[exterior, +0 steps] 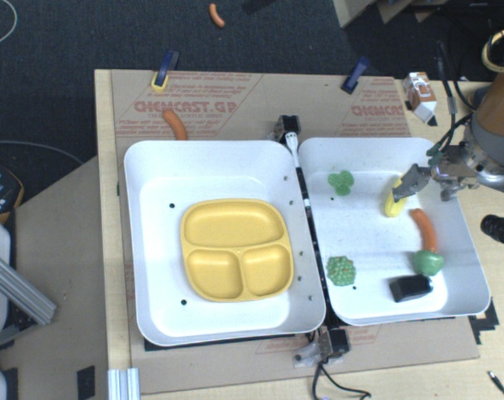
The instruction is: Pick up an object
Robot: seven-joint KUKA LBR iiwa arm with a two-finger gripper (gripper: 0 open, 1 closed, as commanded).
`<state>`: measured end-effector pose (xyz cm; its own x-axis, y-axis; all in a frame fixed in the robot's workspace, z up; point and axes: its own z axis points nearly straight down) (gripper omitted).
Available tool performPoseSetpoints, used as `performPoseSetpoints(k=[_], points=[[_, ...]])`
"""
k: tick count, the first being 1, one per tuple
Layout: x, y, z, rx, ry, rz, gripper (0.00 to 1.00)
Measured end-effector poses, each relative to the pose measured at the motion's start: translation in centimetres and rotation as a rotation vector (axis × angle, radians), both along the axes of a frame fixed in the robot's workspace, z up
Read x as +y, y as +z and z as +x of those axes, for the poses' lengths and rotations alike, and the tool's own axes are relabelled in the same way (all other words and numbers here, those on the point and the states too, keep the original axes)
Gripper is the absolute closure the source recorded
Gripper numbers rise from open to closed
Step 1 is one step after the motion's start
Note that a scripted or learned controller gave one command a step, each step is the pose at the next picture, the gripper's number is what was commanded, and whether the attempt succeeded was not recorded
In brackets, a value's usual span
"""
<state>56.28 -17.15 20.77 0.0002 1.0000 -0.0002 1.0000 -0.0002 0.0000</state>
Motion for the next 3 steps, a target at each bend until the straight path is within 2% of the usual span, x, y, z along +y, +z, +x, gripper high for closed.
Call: performPoseSetpoints(k=[2,3], points=[[0.6,-12.7,0.1,0.008,0.0,0.003,0.0],[0.6,-12.3,0.1,0.003,-0.001,0.002,0.0]])
